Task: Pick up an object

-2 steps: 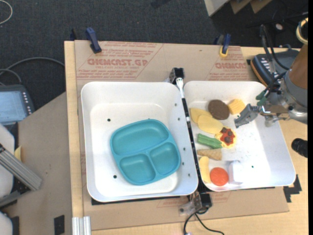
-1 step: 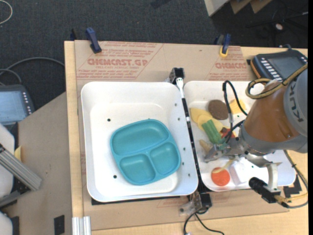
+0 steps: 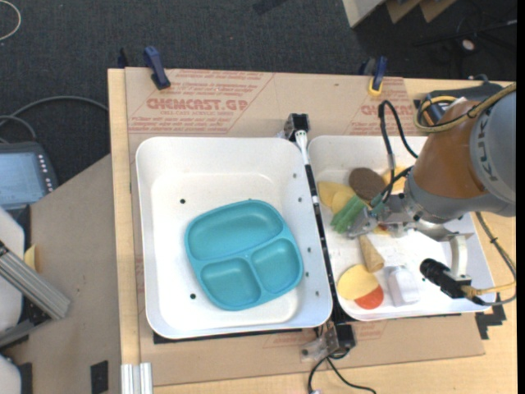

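In the right white bin (image 3: 328, 150), the end effector (image 3: 367, 218), grip state unclear, meets a green block (image 3: 348, 214).

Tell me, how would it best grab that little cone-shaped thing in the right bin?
Probably from straight above, pinching the cone across its narrow sides near the middle. It lies flat in the right bin, wide end toward the yellow round piece, with some open floor on each side for the fingers.

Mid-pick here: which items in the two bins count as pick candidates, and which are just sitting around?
Pick candidates, right bin:
green piece by the end effector
brown round piece
yellow piece
tan cone
yellow and red discs
white block

Lying about:
teal divided tray in left bin
blue clamp
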Available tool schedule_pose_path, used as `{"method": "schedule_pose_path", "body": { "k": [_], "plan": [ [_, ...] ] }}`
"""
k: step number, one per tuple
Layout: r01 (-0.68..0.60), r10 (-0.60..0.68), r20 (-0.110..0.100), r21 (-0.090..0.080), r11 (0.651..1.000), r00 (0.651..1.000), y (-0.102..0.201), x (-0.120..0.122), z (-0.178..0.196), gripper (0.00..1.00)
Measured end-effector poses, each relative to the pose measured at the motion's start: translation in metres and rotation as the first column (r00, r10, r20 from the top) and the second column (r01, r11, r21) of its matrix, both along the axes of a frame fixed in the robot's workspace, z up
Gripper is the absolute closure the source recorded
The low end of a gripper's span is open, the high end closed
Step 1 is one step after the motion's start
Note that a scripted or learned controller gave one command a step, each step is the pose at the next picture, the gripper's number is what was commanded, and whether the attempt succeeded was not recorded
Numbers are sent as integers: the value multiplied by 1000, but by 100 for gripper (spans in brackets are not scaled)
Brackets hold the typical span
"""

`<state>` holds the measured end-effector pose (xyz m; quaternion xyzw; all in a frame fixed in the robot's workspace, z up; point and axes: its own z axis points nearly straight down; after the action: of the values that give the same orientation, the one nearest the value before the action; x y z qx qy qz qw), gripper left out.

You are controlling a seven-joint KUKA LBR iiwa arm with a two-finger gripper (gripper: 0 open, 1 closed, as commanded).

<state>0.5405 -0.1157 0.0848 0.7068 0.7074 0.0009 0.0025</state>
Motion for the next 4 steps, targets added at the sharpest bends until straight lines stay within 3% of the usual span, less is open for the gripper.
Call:
{"method": "schedule_pose_path", "body": {
  "k": [1,2,3,4],
  "plan": [
    [1,-1,-8,4,1000,1000,23,-63,0,0],
    [3,-3,-3,3,1000,1000,22,-61,10,100],
    [-10,10,7,6,1000,1000,102,-27,105,100],
    [-1,1,1,0,1000,1000,84,25,100,100]
  ]
}}
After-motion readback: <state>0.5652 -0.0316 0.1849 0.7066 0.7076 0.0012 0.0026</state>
